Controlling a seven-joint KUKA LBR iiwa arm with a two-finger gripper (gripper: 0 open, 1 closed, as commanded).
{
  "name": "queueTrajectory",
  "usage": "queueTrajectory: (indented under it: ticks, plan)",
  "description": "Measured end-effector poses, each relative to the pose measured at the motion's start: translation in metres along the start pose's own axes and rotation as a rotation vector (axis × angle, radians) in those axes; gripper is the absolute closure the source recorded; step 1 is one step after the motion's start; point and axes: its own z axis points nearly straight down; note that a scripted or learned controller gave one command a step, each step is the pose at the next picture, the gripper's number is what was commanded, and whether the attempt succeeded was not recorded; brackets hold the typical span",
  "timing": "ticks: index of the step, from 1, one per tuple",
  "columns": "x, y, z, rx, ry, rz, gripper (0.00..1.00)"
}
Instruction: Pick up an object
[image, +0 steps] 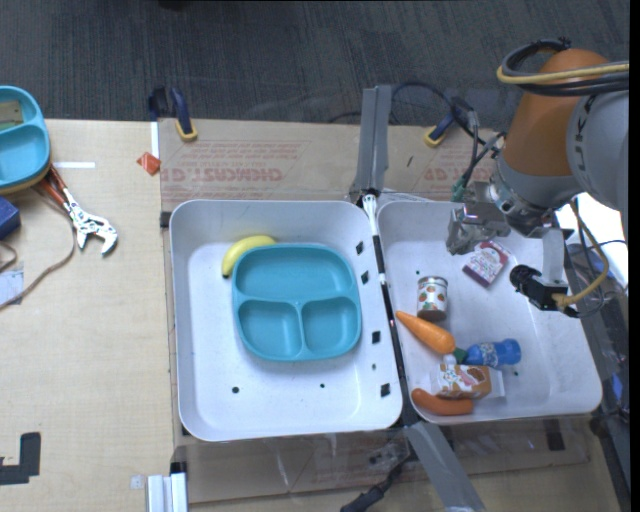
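My gripper (468, 236) hangs over the back part of the right bin (560, 390), with the orange-banded wrist above it. A small pink and white packet (487, 264) lies just to its right and slightly nearer. In front of the gripper stands a small brown can (432, 297). Closer to the front lie a carrot (426, 332), a blue bottle (492, 353), a printed packet (462, 379) and an orange sausage (442, 404). Nothing shows in the gripper.
The left bin (200, 380) holds a blue divided plate (297, 302) with a banana (245, 251) at its back left corner. On the bench to the left are a wrench (88, 226) and a blue bowl (20, 140). Clamps (176, 110) sit at the back edge.
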Motion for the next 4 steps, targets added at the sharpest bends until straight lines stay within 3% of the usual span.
queueTrajectory:
  ticks: [1,2,3,4]
  plan:
    - [0.000,0.000,0.001,0.002,0.000,0.000,0.00]
    - [-0.028,-0.046,0.101,0.002,0.001,-0.045,0.00]
    - [-0.029,-0.047,0.092,0.003,0.000,-0.041,1.00]
    - [-0.001,-0.040,0.001,0.002,-0.001,0.253,1.00]
